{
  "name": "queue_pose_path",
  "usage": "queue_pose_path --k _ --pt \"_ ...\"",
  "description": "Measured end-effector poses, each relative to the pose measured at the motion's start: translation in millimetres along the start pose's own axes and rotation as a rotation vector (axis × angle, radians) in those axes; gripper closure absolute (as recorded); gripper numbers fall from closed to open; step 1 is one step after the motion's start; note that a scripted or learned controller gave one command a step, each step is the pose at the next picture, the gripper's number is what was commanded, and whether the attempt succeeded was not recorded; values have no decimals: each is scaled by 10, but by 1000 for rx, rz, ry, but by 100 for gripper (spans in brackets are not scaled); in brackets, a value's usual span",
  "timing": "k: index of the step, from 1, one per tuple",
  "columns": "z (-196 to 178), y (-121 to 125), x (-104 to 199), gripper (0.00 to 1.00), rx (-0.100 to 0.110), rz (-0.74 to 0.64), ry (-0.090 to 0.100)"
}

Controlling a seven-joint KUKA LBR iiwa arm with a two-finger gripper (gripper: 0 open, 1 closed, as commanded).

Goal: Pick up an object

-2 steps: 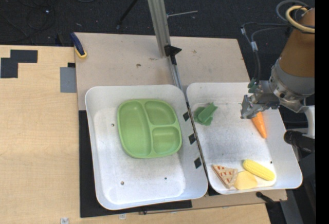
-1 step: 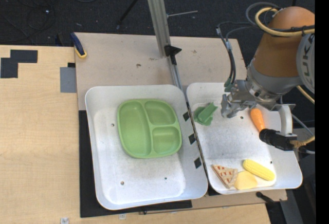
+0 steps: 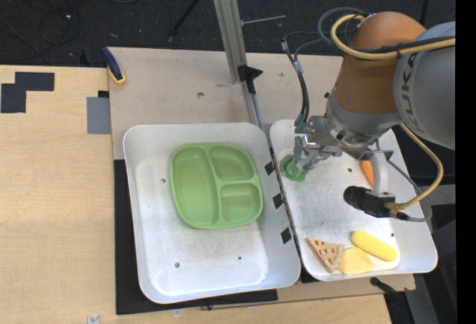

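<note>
Over the right bin's [image 3: 416, 259] left edge we see the claw [image 3: 301, 155] pointing down, touching a small green object [image 3: 294, 170] right under its tips; we cannot tell its opening. That object's long axis is unclear to us.

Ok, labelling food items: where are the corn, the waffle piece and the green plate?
corn [image 3: 375, 245], camera view, middle of the cob
waffle piece [image 3: 324, 252], camera view, its gridded face
green plate [image 3: 216, 186], camera view, centre divider
</note>
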State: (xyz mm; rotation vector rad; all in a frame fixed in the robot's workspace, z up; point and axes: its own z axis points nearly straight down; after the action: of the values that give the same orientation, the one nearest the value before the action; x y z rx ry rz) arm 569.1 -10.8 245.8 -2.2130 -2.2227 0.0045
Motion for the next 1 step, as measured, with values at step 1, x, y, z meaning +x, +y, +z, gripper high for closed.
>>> queue_pose_path --k 1 --pt "-12 95 540 100 -3 -1 0"
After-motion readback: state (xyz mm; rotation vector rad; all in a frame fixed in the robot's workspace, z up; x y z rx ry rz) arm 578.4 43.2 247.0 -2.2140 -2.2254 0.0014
